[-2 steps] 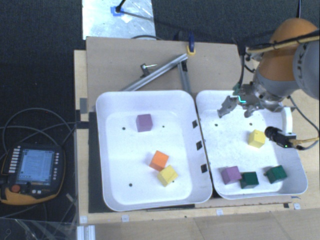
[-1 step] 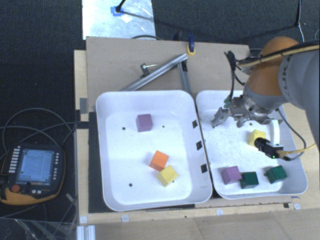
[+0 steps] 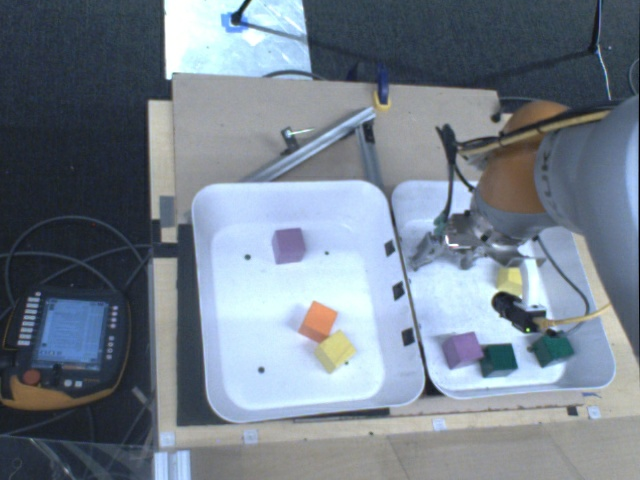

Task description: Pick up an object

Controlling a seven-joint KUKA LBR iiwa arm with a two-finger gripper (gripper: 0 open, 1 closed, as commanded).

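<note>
Camera view — pincer (image 3: 428,255) low (right bin (image 3: 455,303))

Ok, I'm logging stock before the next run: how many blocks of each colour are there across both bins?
Purple blocks: 2
Yellow blocks: 2
Green blocks: 2
Orange block: 1
Total: 7

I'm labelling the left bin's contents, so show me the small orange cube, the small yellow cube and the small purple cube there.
small orange cube (image 3: 318,320), camera view, top face centre.
small yellow cube (image 3: 335,351), camera view, top face centre.
small purple cube (image 3: 288,245), camera view, top face centre.
</note>
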